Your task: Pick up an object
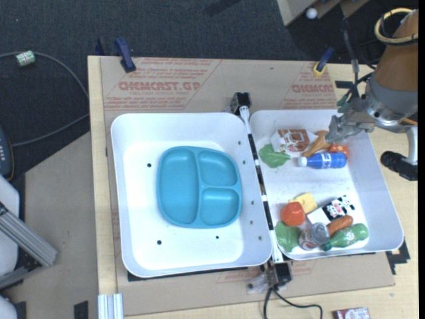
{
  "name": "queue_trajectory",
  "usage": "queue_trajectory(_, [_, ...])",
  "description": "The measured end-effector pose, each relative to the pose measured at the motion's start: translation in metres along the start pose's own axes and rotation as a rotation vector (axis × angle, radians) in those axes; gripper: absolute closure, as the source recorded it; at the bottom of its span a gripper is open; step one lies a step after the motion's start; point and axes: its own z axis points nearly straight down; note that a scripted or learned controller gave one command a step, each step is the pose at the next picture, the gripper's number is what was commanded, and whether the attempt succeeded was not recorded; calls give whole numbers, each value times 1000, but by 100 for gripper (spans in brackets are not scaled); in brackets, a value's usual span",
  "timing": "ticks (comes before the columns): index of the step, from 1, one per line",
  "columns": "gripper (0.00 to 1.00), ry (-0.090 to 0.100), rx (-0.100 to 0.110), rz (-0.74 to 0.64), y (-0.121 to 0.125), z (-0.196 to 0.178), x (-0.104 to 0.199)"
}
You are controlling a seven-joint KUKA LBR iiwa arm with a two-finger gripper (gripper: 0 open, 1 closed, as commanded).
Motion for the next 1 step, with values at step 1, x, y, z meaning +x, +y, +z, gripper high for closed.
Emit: queue_trajectory(1, [100,0,1,0,31,18,-18])
